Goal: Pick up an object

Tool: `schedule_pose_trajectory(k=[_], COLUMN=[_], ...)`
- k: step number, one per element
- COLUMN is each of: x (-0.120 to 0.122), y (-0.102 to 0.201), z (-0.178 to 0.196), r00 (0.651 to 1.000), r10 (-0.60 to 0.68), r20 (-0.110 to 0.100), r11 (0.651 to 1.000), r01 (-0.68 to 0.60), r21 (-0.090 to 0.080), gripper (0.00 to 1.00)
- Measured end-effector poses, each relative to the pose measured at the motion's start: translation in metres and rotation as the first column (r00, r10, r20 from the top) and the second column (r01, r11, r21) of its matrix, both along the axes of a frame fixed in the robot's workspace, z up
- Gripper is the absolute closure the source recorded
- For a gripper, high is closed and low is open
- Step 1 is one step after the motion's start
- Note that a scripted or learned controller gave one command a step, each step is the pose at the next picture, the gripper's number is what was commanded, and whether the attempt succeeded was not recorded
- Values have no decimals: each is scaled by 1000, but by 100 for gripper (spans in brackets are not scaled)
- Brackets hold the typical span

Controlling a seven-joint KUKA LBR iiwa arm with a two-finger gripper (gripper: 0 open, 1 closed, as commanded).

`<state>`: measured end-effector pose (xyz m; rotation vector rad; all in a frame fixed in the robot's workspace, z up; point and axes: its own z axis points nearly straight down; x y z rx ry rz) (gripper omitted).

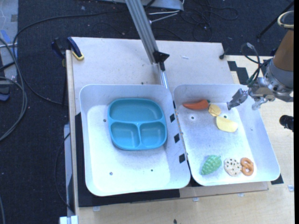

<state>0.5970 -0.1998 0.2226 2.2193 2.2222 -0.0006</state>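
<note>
The gripper (246, 100) hangs over the right bin (261, 129), jaws apart and holding nothing, just right of the carrot (196, 105), the handiest pick among the toy food there.

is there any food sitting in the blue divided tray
No, the blue divided tray in the left bin shows bare compartments, while the carrot, green grapes and pretzel all lie in the right bin.
</note>
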Motion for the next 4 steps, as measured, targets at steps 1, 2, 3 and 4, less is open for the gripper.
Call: schedule_pose_trajectory(k=[1,2,3,4], x=[1,-3,-2,-1], y=[-4,-12,-11,-12], z=[-43,-91,-132,-119], r00=[1000,1000,1000,1000], r10=[-2,-3,-2,-1], r20=[-2,-3,0,3], r11=[1000,1000,1000,1000], r01=[2,3,2,1], r21=[0,1,-1,-1], gripper=[0,0,0,100])
